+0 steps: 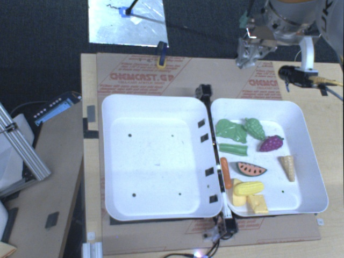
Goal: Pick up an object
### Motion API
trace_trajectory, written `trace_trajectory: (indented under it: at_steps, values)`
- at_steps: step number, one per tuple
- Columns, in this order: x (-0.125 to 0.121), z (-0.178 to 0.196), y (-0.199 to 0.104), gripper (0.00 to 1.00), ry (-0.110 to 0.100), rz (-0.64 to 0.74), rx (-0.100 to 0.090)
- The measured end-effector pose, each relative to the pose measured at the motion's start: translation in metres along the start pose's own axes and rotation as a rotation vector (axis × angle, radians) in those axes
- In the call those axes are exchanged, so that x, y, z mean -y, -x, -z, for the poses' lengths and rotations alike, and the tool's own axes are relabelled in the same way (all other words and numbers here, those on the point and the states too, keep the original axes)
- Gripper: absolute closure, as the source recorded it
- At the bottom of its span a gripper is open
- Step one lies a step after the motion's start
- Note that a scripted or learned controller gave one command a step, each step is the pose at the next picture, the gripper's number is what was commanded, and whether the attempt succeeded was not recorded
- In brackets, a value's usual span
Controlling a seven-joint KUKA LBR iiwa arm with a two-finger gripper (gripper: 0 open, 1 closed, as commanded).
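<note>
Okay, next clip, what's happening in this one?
A KUKA arm's tool hangs above the bench, beyond the far edge of the right bin, with nothing visibly in it. The toy food all lies in that bin: two leafy greens, a green bean, purple grapes, a watermelon slice, an ice cream cone, a carrot, corn and a yellow block. The left bin sits beside it. No pick has been made yet.

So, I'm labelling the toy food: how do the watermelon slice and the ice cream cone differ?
The watermelon slice is red with a green rind; the ice cream cone is plain tan. The slice is a wide wedge lying crosswise; the cone is narrow and tapers toward the bin's near edge. Both lie loose in the right bin.
</note>
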State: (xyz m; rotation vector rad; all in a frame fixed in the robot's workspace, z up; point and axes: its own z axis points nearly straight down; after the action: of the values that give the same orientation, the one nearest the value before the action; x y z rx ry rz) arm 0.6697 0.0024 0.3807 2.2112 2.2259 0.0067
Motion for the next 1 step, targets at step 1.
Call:
trace_trajectory:
  at_steps: [1]
  values:
    - [0.0006, 0.0187, -0.0325, 1.00, -0.001, 0.001, -0.001]
